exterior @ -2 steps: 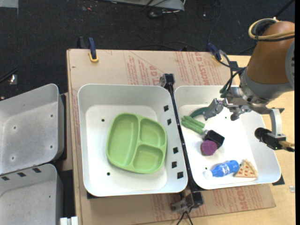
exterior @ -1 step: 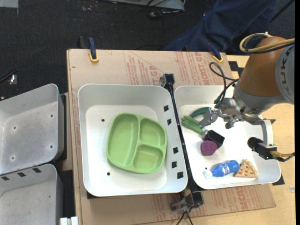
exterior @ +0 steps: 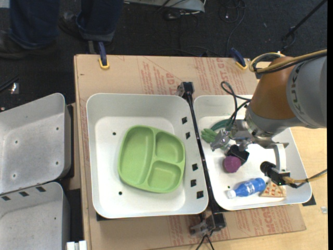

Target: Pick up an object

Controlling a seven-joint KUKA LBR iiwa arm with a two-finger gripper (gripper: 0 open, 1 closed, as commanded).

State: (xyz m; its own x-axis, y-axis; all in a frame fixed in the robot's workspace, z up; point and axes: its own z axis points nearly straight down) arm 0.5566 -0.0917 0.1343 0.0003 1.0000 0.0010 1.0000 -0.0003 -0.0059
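A grey KUKA arm (exterior: 291, 95) with an orange band, the nearest thing to the lens, reaches in from the right over a brown desk (exterior: 140, 69) and dips its wrist into the right white bin (exterior: 302, 155). The desk carries two shallow bins side by side, apparently so that things can be lifted from one and set in the other. The left bin (exterior: 99, 139) holds a pale green divided plate (exterior: 152, 159) with three compartments, lying flat near the middle. In the right bin the claw (exterior: 229, 142) hangs low among the clutter, and whether it is open or closed cannot be told from this angle; nothing can be seen gripped in it.

Just below it lies a small purple object (exterior: 232, 163), rounded and matte, the likeliest target by position, touching or nearly touching a black part of the tool. A green item (exterior: 209, 134) sits beside the claw's left, partly hidden, against the bin's near wall. Toward the bin's front edge rests a clear bottle with a blue label (exterior: 248, 187), lying on its side, white cap pointing left. Next to it, in the corner, lies a small orange, wedge-shaped piece (exterior: 272, 191). The pick looks not yet made.
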